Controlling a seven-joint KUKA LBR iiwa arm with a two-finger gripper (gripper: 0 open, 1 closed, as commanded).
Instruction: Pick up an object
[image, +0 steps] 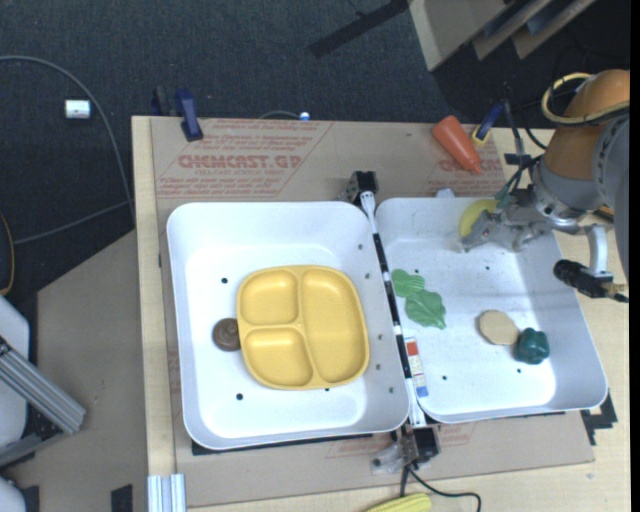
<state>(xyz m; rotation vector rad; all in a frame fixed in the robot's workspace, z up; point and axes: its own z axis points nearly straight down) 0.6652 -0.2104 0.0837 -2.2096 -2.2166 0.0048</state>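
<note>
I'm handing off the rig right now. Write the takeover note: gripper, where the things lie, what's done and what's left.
Gripper: low at the far end of the right bin, right by a yellow object; whether it grips it cannot be told from this view.
Right bin also holds a green leafy piece near the divider, a tan round piece and a dark green object touching it.
Left bin: yellow divided plate with a brown round piece at its left edge.
An orange object lies on the bench, outside the bins.
Done: nothing visibly lifted.
Left: confirm a grasp and lift one object.
</note>
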